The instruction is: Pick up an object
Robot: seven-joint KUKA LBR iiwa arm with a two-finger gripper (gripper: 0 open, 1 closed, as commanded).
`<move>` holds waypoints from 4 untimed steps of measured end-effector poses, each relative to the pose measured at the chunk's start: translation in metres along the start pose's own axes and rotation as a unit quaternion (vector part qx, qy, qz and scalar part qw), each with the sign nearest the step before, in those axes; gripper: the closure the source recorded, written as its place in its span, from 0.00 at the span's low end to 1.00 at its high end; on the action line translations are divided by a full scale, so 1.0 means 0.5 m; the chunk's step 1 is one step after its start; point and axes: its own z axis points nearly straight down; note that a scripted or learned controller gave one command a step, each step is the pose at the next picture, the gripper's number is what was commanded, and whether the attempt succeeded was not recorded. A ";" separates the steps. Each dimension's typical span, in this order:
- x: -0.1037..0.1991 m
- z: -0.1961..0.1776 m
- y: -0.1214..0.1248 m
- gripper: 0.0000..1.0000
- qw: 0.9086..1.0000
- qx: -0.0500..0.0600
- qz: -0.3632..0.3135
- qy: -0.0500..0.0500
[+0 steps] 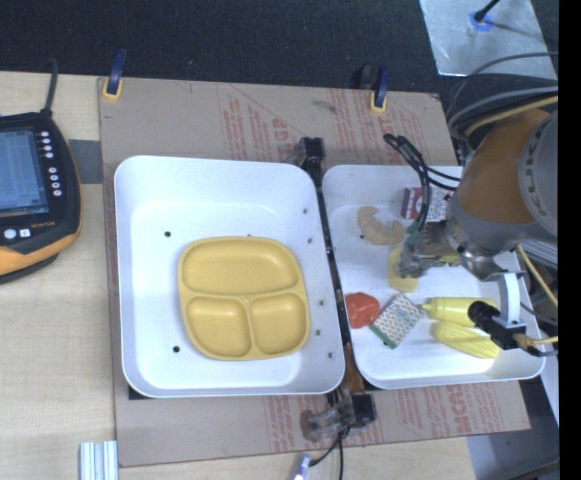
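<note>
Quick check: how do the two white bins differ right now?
The left bin holds a single yellow divided plate; the right bin holds several small items, among them a banana and a red piece. The arm hangs over the right bin, not the left. Both are shallow and white.

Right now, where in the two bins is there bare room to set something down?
Left bin: the white floor around the yellow tray, widest behind it. Right bin: a small patch at its back left. Its front is crowded with bananas and packets.
</note>
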 end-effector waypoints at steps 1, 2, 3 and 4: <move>-0.119 -0.056 0.013 1.00 1.000 -0.001 0.004 0.001; -0.118 -0.056 0.012 0.00 1.000 -0.001 0.004 0.001; -0.043 -0.004 0.078 0.00 1.000 -0.001 0.002 0.001; -0.018 0.021 0.007 0.00 1.000 0.000 0.002 0.001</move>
